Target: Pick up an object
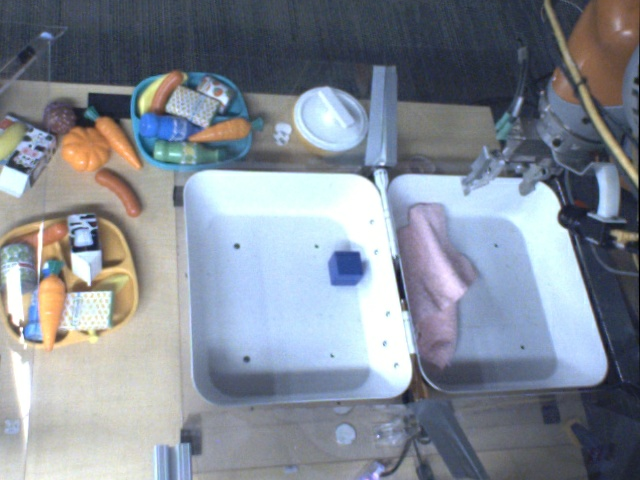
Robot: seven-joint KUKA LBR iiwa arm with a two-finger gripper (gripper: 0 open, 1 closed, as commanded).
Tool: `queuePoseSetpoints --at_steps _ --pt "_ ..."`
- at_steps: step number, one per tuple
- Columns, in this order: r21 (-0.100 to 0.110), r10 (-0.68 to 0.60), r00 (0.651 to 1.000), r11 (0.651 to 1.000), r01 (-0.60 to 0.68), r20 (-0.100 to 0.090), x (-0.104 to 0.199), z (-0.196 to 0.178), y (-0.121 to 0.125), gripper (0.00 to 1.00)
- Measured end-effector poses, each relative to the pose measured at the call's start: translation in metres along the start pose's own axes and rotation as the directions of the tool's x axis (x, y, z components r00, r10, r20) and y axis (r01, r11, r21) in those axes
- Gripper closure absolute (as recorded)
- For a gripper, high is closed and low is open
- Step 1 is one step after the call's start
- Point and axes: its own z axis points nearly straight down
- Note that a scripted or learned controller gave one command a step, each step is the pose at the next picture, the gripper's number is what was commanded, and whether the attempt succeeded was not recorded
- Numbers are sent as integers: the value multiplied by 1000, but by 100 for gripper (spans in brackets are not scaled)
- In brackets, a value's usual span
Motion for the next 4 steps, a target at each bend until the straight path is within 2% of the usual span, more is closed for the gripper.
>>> queuePoseSetpoints --at_steps 1,2,3,4 --pt "-4 -93 996 996 93 2 -21 -4 3 0" --pt "1 -31 1000 1000 31 0 3 80 -26 0" --pt "-4 -205 979 979 205 1 11 161 -31 0" --pt "-13 -287 958 958 287 5 -14 166 -64 0"
